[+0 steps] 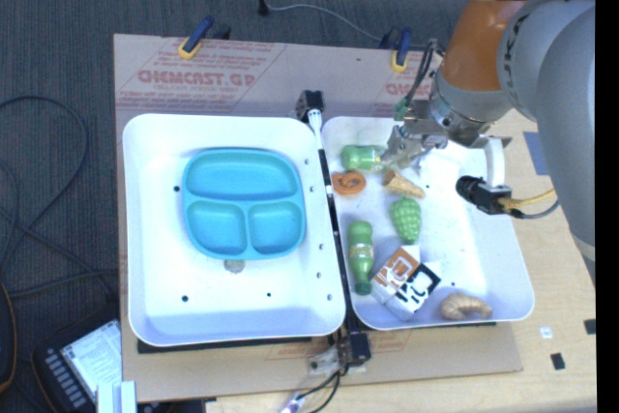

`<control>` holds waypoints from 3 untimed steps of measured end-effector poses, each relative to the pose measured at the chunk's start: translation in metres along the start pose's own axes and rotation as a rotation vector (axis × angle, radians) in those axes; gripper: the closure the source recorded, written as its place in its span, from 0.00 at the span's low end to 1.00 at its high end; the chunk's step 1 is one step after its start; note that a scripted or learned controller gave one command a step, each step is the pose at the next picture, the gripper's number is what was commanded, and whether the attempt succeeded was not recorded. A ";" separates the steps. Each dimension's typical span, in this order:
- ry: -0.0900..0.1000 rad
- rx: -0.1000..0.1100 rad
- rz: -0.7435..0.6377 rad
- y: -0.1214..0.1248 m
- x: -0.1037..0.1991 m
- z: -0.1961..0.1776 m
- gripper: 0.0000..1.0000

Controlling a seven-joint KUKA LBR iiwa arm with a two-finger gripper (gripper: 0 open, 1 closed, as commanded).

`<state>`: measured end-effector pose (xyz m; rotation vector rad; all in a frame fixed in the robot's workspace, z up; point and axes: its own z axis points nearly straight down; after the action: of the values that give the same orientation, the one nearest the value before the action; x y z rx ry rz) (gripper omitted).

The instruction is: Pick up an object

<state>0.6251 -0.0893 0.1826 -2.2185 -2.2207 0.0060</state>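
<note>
My gripper (404,150) hangs low over the back of the right bin (503,247). It sits just right of a small light-green object (360,156) and just above a tan cone-shaped piece (404,186). An orange ring (348,182) lies by the bin's left wall. A bumpy green fruit (407,219) rests mid-bin and a green bottle (361,253) lies to its left. Nearer the front are an orange, white and black box (406,279) and a tan peanut-like piece (466,307).
The left bin (155,285) holds a blue three-compartment tray (242,201). The grey arm with its orange band (484,34) comes in from the upper right. A black cable plug (479,191) hangs over the right bin's right side. Clamps (196,36) pin the board at the back.
</note>
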 end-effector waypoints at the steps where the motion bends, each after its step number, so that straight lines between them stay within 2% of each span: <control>1: -0.002 -0.004 -0.001 0.001 0.000 -0.011 1.00; 2: -0.002 -0.006 0.000 0.036 -0.012 0.076 1.00; 3: -0.002 -0.004 0.000 0.036 -0.012 0.077 0.00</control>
<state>0.6603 -0.1012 0.1053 -2.2219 -2.2234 0.0028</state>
